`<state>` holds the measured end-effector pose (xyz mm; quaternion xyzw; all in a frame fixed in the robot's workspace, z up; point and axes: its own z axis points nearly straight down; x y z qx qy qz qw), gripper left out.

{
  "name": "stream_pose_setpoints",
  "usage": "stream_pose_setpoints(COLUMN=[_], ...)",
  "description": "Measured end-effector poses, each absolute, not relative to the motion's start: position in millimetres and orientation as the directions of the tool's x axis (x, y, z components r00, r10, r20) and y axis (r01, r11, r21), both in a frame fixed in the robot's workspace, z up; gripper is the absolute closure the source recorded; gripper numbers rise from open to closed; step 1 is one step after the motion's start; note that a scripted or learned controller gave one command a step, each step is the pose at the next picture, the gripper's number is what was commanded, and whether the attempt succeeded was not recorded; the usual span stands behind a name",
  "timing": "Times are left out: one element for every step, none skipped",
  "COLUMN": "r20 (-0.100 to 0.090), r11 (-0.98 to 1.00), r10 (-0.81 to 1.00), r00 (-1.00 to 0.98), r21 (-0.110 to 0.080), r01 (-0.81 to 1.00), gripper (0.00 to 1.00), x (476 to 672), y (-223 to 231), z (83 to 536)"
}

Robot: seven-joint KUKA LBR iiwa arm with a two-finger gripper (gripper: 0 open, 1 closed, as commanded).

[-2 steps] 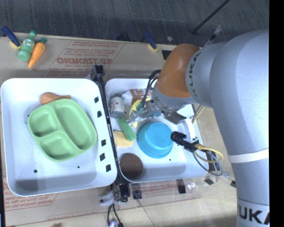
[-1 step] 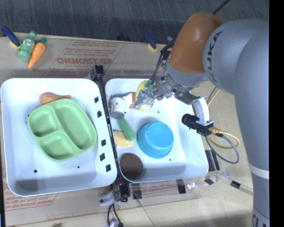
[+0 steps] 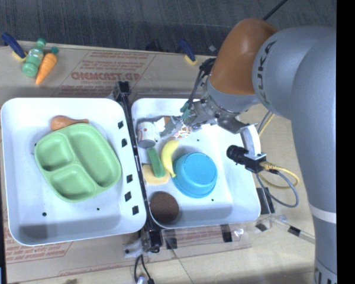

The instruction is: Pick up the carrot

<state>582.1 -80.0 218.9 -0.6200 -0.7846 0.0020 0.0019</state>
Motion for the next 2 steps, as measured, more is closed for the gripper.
stream_pose_setpoints(r20=[-0.004,-0.004], r11=[0.235,0.269], r10=[0.972,0.963], r00=[-0.235,-0.269], r21=[0.006,0.008], r01=[0.972,0.963], gripper=[0.0,0.0], x=[562.1,636.2], y=[-119,-83], z=[96,199])
